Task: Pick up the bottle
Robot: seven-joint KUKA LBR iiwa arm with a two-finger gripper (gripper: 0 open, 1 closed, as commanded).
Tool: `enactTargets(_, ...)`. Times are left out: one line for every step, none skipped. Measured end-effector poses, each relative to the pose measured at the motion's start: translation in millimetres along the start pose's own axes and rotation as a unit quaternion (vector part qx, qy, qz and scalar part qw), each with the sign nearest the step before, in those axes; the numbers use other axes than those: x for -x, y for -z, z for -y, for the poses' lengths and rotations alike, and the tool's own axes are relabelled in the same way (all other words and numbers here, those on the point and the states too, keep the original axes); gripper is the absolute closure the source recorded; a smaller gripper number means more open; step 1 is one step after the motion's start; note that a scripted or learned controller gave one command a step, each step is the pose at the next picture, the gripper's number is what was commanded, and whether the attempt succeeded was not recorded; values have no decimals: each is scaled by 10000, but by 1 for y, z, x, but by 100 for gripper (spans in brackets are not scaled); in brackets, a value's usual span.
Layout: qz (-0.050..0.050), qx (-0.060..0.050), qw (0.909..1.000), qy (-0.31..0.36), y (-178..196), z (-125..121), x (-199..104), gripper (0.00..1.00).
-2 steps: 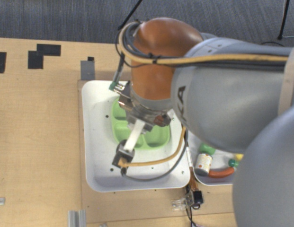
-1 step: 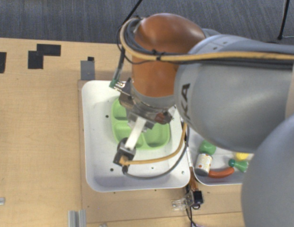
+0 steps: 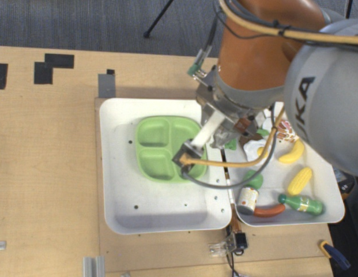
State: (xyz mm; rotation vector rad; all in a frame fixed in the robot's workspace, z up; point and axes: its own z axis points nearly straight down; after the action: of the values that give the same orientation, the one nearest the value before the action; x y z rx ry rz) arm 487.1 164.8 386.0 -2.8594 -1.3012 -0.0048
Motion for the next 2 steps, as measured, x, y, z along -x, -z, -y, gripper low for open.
enactTargets(16, -9, 9933, -1154, -78, -29, 34, 100)
enactTargets(27, -18, 9883, -1526, -191, 14, -14, 100)
